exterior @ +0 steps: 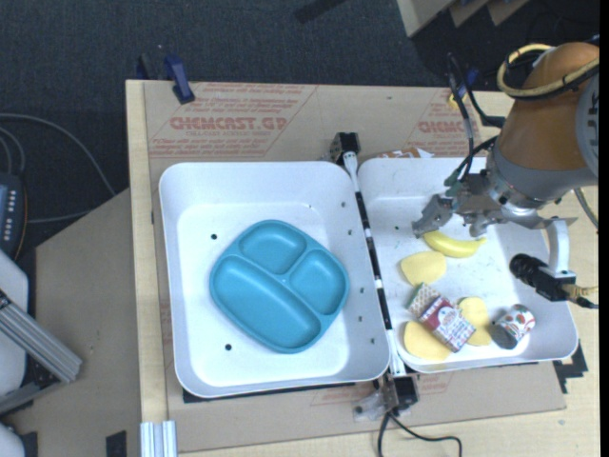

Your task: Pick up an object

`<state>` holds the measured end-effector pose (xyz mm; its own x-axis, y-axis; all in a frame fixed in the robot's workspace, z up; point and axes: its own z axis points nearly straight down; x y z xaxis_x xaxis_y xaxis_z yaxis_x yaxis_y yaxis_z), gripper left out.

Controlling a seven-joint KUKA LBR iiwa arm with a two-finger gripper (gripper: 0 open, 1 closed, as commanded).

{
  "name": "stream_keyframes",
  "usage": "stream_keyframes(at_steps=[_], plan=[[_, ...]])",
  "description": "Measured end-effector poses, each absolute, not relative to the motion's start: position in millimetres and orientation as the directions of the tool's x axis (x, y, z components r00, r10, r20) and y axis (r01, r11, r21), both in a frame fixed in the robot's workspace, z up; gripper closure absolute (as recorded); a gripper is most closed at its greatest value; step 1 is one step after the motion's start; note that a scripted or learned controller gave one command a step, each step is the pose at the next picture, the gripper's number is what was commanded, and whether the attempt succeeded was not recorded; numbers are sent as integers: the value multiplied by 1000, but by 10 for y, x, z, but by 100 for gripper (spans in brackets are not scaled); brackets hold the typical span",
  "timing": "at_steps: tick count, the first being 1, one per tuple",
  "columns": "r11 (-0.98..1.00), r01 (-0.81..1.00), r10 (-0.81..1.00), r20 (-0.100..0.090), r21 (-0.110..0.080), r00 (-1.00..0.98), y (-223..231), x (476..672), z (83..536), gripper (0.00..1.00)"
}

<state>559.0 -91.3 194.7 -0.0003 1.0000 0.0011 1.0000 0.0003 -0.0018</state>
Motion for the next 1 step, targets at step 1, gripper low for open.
stream_keyframes(at_steps=[1], plan=[[0, 1000, 1000, 1, -2, 0, -1085, 5757, 1587, 0]])
